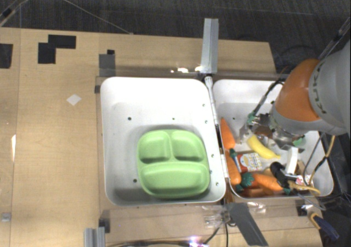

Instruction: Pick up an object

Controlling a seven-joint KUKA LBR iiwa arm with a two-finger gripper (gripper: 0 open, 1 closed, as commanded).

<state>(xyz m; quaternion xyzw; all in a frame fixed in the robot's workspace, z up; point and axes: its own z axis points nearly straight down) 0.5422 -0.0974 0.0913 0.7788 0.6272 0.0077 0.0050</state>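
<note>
Grey arm [315, 95] with orange band, reaching into the right white bin [236, 95]; its gripper [270, 135] sits low over the bin's contents, finger state cannot be told. To the gripper's far left, the left white bin [118, 103] holding a green compartment tray [173, 162]. Just below the gripper, a banana [262, 147]; left of it, an orange carrot [227, 134]; below, a small bottle [248, 161] and a second carrot [267, 183].
</note>
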